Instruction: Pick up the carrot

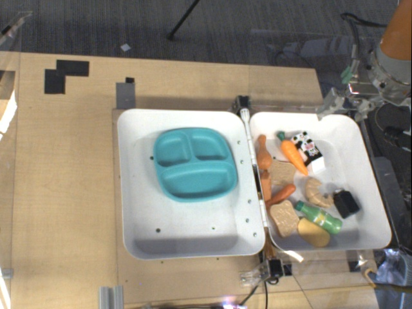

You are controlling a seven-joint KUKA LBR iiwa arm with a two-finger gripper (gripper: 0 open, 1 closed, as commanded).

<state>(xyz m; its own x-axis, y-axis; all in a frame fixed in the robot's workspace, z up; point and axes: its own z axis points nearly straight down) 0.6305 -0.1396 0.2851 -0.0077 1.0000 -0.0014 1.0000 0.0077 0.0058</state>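
The carrot [293, 155] lies in the right bin [370, 172], in its upper left part, green top toward the far rim and orange tip pointing down and to the right. Its long axis runs diagonally. A black-and-white toy [307, 148] touches it on the right; a bread slice [280, 172] sits just below. The gripper [360, 85] hangs above the bin's far right corner, up and right of the carrot, holding nothing; its opening cannot be judged, as the view there is cluttered.
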